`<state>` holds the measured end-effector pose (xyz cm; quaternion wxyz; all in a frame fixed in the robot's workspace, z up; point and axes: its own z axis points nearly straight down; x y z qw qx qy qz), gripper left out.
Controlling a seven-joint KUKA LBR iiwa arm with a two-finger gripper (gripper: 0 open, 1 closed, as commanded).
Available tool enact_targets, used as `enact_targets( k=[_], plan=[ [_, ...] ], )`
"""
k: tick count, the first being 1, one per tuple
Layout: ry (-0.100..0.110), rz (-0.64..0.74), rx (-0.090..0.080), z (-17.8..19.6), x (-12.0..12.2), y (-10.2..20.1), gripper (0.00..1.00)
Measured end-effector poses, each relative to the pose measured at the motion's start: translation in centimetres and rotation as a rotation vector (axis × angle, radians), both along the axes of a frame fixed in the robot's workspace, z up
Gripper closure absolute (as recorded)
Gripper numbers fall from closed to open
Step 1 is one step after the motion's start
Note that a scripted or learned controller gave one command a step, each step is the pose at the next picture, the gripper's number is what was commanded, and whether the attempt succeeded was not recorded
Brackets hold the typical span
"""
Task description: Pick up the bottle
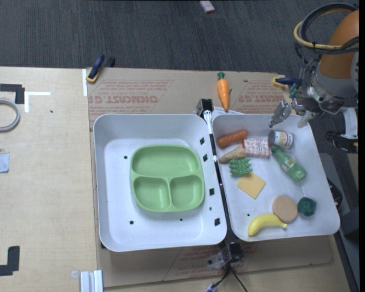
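Hovering upper right: gripper, metal fingers apart, holding nothing | slim green plastic bottle lying slantwise in right bin

A pale wooden bench seen from above, set against a dark grey carpeted floor.

The floor runs across the top, finely ribbed, with a small pale scrap lying on it near the upper edge. A flattened brown cardboard sheet printed with red lettering covers the bench's right part. On the bare wood to the left are black tape marks, a strip of white tape, and a grey ring. Light is even and soft.
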<state>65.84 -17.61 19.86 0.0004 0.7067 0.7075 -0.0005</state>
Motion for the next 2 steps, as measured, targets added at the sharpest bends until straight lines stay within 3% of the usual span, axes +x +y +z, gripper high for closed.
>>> enact_targets(
  k=[1, 2],
  plan=[
    [-0.001, 0.003, -0.002, 1.0, 0.0, 0.0, 1.0],
    [0.001, -0.262, 0.0, 4.6, -4.1, -2.5, 1.0]
  ],
)
